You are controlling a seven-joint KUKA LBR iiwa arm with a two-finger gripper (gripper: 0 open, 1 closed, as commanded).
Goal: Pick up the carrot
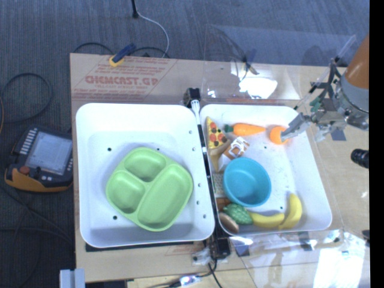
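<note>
Orange carrot [249, 128] near bin's [312, 161] far wall

One fixed overhead view, slanting down on both white bins [90, 179]

Orange carrot [248, 128] with green top, lying flat near the right bin's far wall.

red printed lettering on my bench's brown cardboard sheet [120, 80], behind the left bin, seemingly "chemcast gp", smaller line beneath too blurred for me to read
</note>
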